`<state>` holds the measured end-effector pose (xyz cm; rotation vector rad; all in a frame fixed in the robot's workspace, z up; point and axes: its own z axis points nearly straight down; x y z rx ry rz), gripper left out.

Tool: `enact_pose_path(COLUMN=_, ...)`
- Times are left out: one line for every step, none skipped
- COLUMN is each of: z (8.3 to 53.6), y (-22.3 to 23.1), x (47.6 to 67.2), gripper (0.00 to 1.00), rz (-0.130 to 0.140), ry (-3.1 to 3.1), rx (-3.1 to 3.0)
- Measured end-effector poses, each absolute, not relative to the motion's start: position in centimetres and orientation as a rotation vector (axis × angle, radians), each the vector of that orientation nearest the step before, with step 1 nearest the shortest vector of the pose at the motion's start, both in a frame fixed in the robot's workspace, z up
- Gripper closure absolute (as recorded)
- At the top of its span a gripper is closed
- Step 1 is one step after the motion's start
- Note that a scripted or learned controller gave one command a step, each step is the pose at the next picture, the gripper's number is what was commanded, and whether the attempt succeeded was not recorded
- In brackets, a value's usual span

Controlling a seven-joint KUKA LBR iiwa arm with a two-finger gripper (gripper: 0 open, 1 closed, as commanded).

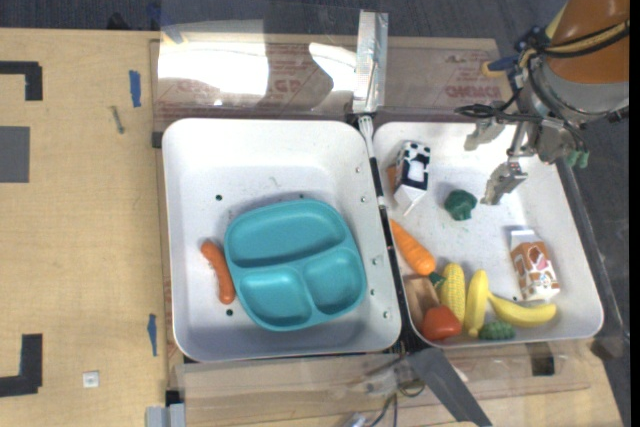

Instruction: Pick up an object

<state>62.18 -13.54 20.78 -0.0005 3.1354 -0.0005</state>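
The gripper point(505, 177) hangs over the right bin point(585, 315), whether parted or closed I cannot tell, with nothing visibly in its hold; the green toy point(460, 205) lies just beside it, leftward and slightly nearer the camera.

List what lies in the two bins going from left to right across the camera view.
Sausage → teal divided tray → black-and-white carton → green broccoli piece → gripper → red-and-white carton.
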Motion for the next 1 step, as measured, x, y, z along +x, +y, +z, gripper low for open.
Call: enact_pose_path(z=9.79, y=-13.02, x=57.87, gripper=0.00, rz=-0.004, ry=3.113, rx=-0.323)
